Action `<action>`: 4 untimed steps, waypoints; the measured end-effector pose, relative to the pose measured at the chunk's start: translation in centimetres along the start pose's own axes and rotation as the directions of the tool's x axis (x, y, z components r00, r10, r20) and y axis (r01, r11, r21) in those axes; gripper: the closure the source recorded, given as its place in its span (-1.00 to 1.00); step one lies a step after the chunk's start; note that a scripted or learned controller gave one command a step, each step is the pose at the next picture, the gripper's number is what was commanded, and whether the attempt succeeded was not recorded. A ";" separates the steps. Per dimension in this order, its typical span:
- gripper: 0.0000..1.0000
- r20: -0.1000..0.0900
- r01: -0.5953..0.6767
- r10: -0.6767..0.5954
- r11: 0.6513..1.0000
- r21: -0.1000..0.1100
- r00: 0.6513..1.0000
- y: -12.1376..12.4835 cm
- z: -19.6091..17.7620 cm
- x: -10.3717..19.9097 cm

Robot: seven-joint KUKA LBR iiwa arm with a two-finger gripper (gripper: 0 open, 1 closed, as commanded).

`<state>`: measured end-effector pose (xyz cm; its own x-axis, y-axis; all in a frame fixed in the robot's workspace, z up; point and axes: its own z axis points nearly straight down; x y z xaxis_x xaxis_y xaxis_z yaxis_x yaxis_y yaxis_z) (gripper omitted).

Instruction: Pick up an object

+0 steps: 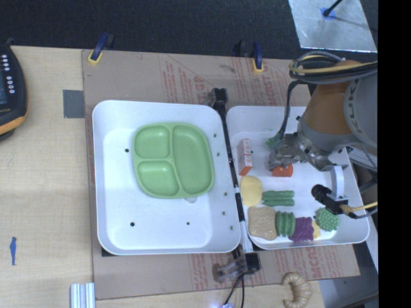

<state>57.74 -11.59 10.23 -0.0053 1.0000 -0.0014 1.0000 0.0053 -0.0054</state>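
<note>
Orange block (282, 170) (small) under jaws (280, 156)

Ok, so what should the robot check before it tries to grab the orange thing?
1. Pincer over the right bin: ok, it sits in that bin's upper middle.
2. Pincer lined up with the orange piece: ok, the piece lies right under it.
3. Orange piece between the fingers: cannot tell, the wrist hides them.
4. Neighbours out of the way: ok, the green beans and the yellow round piece lie apart, lower down.
5. Small box to the side: ok, a gap separates it from the pincer.
6. Left bin with the green divided plate: ok, well away from the arm.
</note>
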 end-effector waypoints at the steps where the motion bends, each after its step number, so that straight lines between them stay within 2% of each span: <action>1: 1.00 -0.004 0.006 -0.006 1.000 -0.008 1.000 -1.8 -9.5 8.4; 2: 1.00 0.000 0.004 -0.004 1.000 -0.004 1.000 -1.3 -10.1 12.5; 3: 1.00 -0.001 -0.006 0.006 1.000 -0.001 1.000 -2.1 -10.7 8.3; 4: 1.00 -0.002 0.004 -0.004 1.000 -0.005 1.000 -2.1 -12.4 14.0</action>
<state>55.66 2.46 22.58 -0.0095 1.0000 0.0009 1.0000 0.0095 -0.0004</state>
